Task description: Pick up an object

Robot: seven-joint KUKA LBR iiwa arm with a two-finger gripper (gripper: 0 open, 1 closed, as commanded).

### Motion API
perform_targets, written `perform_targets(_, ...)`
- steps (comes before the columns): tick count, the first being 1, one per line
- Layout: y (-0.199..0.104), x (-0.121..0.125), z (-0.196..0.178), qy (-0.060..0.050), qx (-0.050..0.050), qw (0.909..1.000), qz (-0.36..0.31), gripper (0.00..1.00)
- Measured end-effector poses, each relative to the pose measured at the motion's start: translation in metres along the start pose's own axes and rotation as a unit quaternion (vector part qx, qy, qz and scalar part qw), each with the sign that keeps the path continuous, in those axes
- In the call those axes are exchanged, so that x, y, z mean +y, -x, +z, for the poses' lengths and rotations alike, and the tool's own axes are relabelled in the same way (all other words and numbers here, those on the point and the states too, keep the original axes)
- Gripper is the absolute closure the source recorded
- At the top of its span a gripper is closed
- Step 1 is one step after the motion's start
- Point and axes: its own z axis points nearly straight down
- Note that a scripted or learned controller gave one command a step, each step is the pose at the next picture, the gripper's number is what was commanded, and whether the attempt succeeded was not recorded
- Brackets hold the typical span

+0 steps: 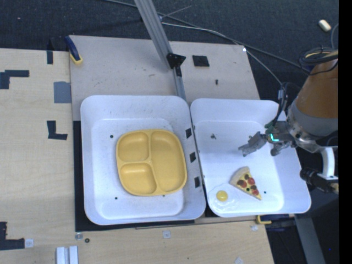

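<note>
A divided plate (151,162) lies in the left bin (93,164). In the right bin (231,114), a pizza slice (247,182) lies beside a small round piece (221,196), the pincer (254,143) above them.

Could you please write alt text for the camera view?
The gripper hangs over the right bin, above a toy pizza slice and a small yellow piece. A yellow divided plate lies in the left bin.
</note>
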Motion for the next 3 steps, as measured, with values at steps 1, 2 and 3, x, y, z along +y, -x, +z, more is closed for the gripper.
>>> perform_targets(1, 0.000, 0.000, 0.000, 0.000, 0.000, 1.0000, 0.000, 0.00)
perform_targets(2, -0.004, 0.008, 0.058, -0.001, 0.000, 1.0000, 0.000, 0.00)
perform_targets(3, -0.011, 0.016, 0.112, -0.001, 0.000, 1.0000, 0.000, 0.00)
